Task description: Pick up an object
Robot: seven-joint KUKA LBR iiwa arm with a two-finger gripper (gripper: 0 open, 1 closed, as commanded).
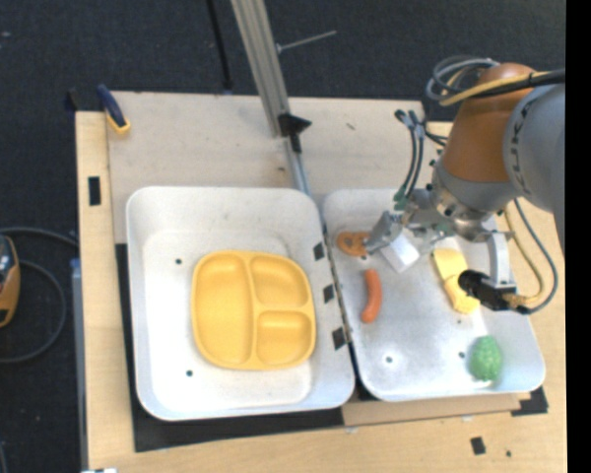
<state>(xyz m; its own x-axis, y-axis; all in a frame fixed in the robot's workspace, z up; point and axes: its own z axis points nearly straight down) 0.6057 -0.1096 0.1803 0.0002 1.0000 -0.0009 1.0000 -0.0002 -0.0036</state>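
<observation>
Look, you can't tell how the gripper [392, 247] is set, but it hangs low near the orange hot dog [371, 295], likely to grab it.

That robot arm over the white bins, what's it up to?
The arm reaches into the right bin, its gripper low near the far left corner, beside a small orange piece. An orange sausage-shaped toy, a yellow block and a green lump lie loose there. The left bin holds a yellow divided plate.
</observation>
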